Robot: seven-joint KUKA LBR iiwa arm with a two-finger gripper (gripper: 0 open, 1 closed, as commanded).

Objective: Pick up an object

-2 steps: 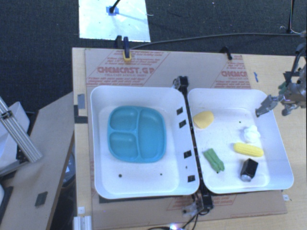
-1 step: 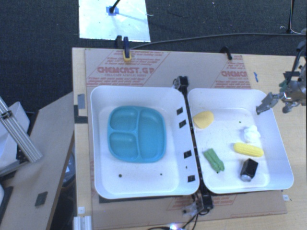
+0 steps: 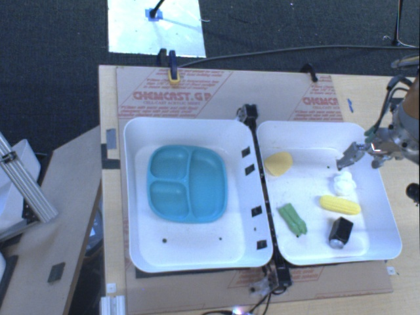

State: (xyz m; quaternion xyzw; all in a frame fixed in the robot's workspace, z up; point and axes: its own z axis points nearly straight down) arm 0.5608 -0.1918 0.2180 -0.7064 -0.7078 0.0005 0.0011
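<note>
The right bin [image 3: 367, 136] holds several small objects. A yellow rounded piece [image 3: 278, 163] lies near its left wall and a green pod-like piece [image 3: 293, 219] sits lower down. A white crumpled object [image 3: 344, 182], a yellow corn cob [image 3: 340, 205] and a black cylinder [image 3: 340, 232] lie toward the right. My gripper [image 3: 360, 161] hangs over the bin's upper right, just above the white object. It is open, with nothing between its fingers.
The left bin [image 3: 138, 176] carries a blue divided plate [image 3: 188, 183]. A black divider with clips [image 3: 257, 182] runs between the bins. Cables cross the board behind the bins. A grey table corner sits at the far left.
</note>
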